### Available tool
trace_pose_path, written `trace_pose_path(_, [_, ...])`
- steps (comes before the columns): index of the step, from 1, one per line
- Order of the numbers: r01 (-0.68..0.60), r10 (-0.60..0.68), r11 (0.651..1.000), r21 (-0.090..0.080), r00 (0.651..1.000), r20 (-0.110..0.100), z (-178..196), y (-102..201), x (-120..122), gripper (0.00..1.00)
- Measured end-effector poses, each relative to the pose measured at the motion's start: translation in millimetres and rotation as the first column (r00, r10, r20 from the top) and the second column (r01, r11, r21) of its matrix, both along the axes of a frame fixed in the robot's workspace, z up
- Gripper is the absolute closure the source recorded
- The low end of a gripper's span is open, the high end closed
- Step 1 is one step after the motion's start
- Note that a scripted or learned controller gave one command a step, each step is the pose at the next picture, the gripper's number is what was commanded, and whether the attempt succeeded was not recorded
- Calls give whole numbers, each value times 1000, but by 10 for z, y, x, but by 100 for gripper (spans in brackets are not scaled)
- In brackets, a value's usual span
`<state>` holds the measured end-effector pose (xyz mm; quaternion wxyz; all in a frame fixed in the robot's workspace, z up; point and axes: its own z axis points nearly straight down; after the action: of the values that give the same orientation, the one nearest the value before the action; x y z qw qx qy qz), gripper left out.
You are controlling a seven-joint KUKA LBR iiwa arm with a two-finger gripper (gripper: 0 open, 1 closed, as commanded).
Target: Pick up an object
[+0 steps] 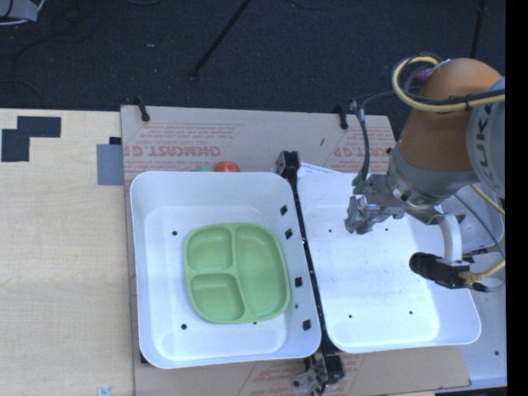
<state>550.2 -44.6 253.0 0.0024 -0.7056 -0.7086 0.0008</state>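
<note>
The gripper (363, 219) hangs over the right bin (396, 320), gripping nothing I can see; its opening I cannot tell. The green divided plate (236, 272) lies flat in the left bin (157, 262), well apart. This looks like the approach step: crossing the divider and descending on the plate's rim.

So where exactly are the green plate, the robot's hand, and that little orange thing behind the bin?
green divided plate (237, 272), camera view, on the ridge where its three compartments meet.
hand (360, 221), camera view, at its tip over the right bin.
orange object (226, 167), camera view, on its visible top, just beyond the left bin's far rim.
</note>
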Motion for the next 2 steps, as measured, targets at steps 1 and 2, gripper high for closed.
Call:
trace_pose_path(1, [0,0,1000,-1,1000,-1,-169,452,151,100])
trace_pose_path(2, [1,-1,1000,-1,1000,3,-147,893,468,100])
